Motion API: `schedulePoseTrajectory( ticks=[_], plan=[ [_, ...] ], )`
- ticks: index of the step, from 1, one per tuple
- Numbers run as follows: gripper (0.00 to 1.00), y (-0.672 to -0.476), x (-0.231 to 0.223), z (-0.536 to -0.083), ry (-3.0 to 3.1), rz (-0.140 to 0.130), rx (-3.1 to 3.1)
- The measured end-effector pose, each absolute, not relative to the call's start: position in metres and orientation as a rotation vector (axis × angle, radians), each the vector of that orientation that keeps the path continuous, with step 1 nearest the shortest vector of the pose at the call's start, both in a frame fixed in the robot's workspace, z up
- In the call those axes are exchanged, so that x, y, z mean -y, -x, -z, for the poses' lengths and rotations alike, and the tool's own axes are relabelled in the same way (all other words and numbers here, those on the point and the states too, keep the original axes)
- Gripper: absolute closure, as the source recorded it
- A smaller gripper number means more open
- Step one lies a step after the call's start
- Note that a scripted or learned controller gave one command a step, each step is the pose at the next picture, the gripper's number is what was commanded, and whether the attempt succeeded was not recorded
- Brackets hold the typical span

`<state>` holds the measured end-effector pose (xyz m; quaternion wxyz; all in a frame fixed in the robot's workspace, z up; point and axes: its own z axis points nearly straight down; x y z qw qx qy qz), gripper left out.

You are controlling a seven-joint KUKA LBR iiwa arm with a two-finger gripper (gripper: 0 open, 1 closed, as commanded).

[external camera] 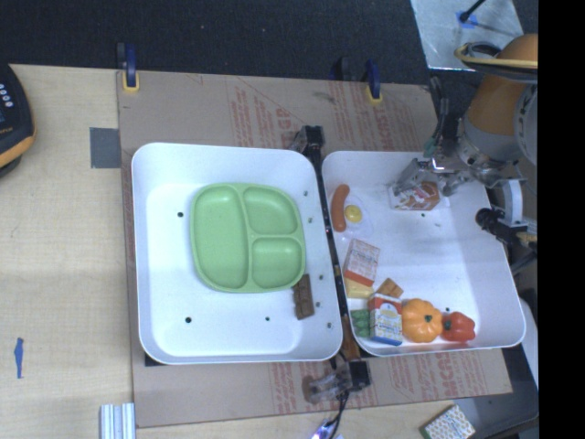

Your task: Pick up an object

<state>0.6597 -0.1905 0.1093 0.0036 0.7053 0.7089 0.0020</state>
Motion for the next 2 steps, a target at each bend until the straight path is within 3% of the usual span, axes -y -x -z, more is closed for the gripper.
schedulePoseTrajectory(
  ticks=[1, 2],
  plan=[
    [1.0, -0.661, 0.191, -0.122, -2.206, -0.007, -2.226],
    [1.0, -0.664, 0.16, -0.115, -2.204, -0.016, -2.217]
  ],
)
